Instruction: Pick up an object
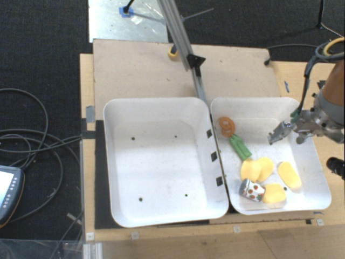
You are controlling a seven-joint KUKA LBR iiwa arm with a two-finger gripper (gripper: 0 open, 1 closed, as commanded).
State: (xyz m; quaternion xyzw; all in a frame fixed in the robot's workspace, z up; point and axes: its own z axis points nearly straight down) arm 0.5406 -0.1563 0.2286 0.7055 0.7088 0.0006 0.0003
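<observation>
Gripper (284,132) over right bin (318,198), fingers slightly apart, nothing between them. Yellow pieces (257,169) below-left, apart from it; pretzel (226,126) further left.

A robotics lab; bench (161,69) with white bins (156,161), floor cables (32,139).
</observation>
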